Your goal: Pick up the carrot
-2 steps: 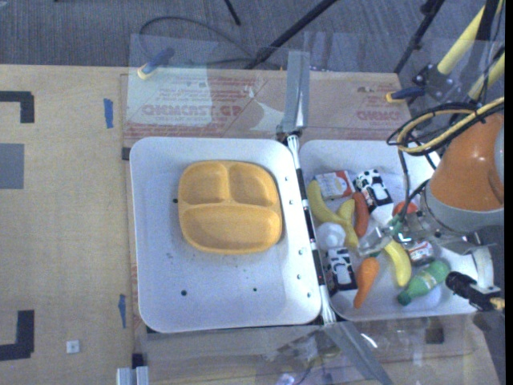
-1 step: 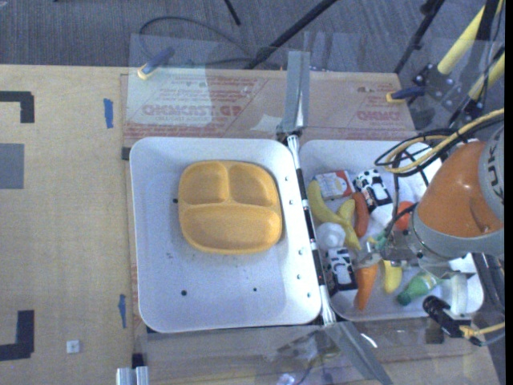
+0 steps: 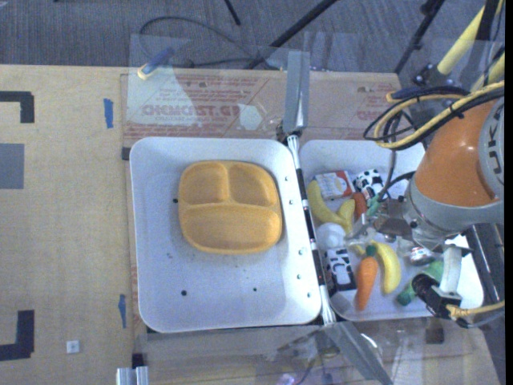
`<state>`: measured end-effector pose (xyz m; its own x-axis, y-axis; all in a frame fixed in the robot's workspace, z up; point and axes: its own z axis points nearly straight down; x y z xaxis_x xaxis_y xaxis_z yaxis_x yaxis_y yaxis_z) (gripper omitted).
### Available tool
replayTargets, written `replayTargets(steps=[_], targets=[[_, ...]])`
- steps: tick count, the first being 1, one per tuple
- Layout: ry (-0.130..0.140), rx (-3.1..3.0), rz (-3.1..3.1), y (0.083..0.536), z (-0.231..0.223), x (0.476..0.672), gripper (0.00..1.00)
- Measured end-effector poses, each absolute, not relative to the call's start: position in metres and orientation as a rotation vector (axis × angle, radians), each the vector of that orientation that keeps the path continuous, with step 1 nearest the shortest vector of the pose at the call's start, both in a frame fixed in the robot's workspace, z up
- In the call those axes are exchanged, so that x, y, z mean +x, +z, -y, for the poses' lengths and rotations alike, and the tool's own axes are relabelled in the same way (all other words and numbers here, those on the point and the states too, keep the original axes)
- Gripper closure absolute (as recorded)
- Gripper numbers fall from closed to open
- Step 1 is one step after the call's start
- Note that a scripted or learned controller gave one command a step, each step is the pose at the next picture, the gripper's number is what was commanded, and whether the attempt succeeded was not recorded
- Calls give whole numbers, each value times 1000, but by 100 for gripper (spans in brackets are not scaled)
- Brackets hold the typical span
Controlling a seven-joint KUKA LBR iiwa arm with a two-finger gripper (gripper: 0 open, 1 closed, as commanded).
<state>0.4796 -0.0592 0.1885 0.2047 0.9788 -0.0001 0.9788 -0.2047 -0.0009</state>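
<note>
Carrot [image 3: 365,282] looks light, stiff, probably slick: pinch mid-body; gripper [image 3: 383,224] state I can't tell, too cluttered.

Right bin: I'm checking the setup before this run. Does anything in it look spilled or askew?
Nothing looks spilled. The toys lie jumbled in the right bin: the carrot rests beside a banana. The yellow tray sits flat in the left bin.

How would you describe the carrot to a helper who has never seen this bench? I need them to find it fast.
Look in the right-hand white bin, near its front edge. The carrot lies there beside a yellow banana. It is the orange, tapered piece.
</note>
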Motion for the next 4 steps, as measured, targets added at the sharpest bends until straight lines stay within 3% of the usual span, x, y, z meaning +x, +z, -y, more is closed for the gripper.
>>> replayTargets(steps=[1, 2, 3, 4], targets=[[2, -2327, 2106, 184, 79, 479, 0], [-21, -2031, 2426, 115, 100, 487, 0], [-47, -1856, 2566, 107, 91, 493, 0], [-47, -1494, 2817, 109, 94, 498, 0]])
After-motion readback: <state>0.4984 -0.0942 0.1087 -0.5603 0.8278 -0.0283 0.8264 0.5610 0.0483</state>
